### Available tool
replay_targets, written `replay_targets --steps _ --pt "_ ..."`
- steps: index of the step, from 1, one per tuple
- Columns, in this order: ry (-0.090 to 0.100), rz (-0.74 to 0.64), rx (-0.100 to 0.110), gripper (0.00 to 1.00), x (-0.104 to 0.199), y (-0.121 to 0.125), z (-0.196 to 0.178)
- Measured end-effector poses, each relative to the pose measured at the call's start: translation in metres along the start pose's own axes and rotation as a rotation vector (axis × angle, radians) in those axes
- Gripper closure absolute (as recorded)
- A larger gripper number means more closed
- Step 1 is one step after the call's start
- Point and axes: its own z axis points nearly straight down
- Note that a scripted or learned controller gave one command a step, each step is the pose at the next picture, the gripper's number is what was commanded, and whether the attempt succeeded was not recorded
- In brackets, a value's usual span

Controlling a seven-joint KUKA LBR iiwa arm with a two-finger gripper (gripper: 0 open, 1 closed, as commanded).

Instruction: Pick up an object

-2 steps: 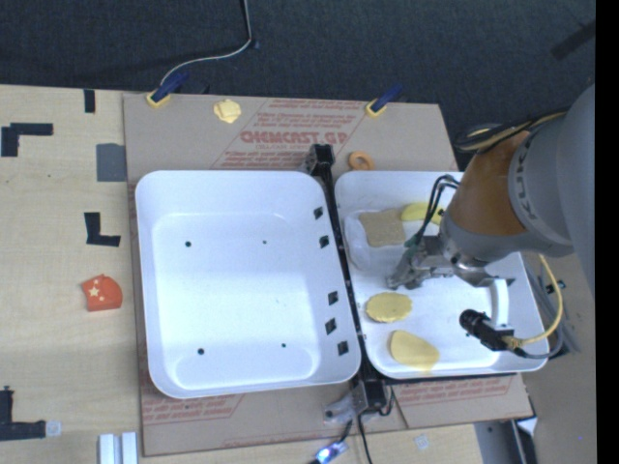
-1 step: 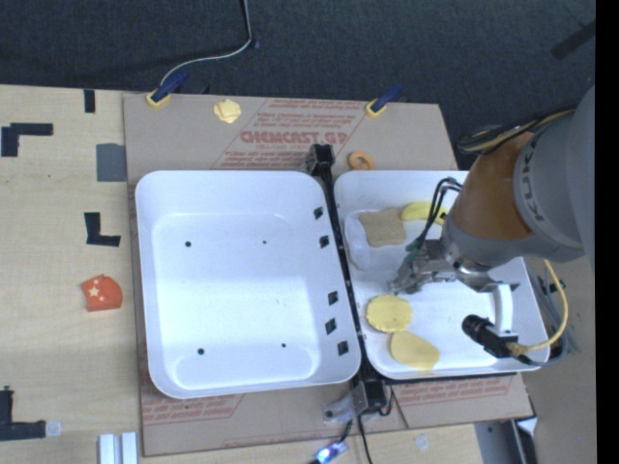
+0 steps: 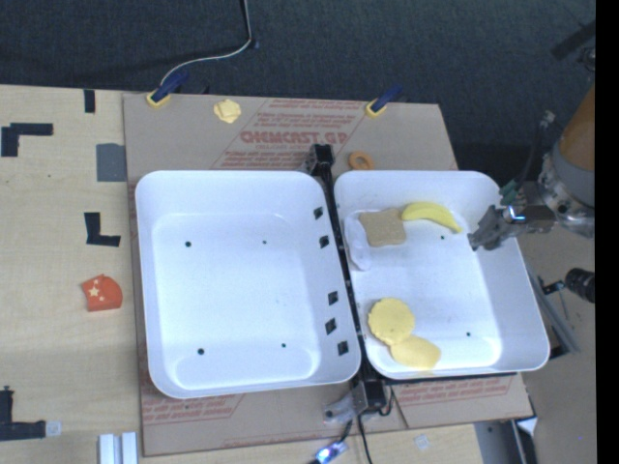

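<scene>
The right bin point(image 3: 513, 288) holds a yellow banana point(image 3: 430, 215) near its far wall, with a tan slice of bread point(image 3: 383, 227) just to its left. Two flat yellow pieces point(image 3: 391, 321) point(image 3: 415, 353) lie close together near the bin's front. My gripper point(image 3: 488, 232) hangs over the right bin's far right edge, to the right of the banana and apart from it. Nothing shows between its dark fingers.
The left bin point(image 3: 155, 259) stands beside the right one on a cardboard sheet point(image 3: 290, 133). A small yellow object point(image 3: 227, 111) and a small ring point(image 3: 360, 160) rest on the cardboard behind the bins. A red object point(image 3: 103, 293) sits on the bench at the left.
</scene>
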Motion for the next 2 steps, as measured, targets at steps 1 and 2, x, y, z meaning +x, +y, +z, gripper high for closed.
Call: replay_targets --steps 1,2 --pt "0.004 -0.002 0.008 1.00 -0.002 -0.035 -0.078" --pt "0.011 -0.009 0.027 1.00 0.077 -0.037 0.014"
